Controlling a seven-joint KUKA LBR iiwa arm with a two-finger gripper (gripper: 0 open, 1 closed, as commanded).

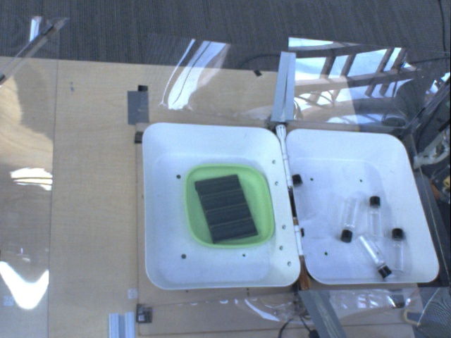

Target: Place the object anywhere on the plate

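Dark ridged block (225,208) on green plate (264,210) in left bin (158,189), clear vials (370,227) faint in right bin (331,153).

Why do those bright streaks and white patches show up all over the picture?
In the camera view, that looks like glare: light bounces off what seems a clear sheet over the pale wooden bench, streaking above the two bins. The small clear vials with black caps nearly vanish against the white right bin, while the dark grey ribbed block on the green square plate stays crisp.
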